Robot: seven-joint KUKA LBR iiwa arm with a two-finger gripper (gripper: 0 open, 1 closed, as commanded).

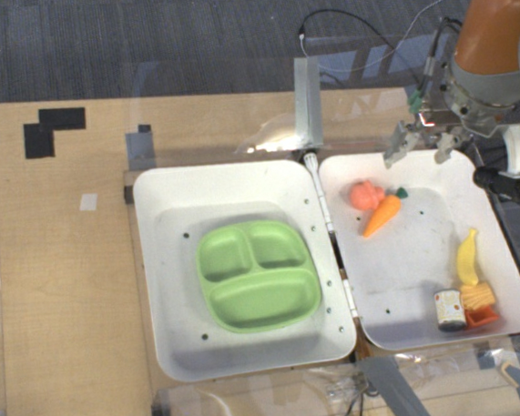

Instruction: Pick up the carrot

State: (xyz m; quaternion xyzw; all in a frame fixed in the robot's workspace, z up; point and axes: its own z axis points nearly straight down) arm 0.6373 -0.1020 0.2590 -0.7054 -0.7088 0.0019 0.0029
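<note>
Wood bench (64,267), carrot (381,215) in rt bin (418,324), pincer (421,146) open above

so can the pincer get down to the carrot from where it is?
Probably yes. The pincer sits open above the right bin's far edge, and the carrot lies uncovered, though its leafy end touches a pink toy.

Fixed overhead camera, slanted down, both bins (158,285) in frame.

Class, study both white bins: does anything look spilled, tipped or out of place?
Nothing stands out. The green plate sits flat in the left bin. In the right bin, the carrot lies beside a pink item, and a banana and small can lie near its front right corner.
</note>
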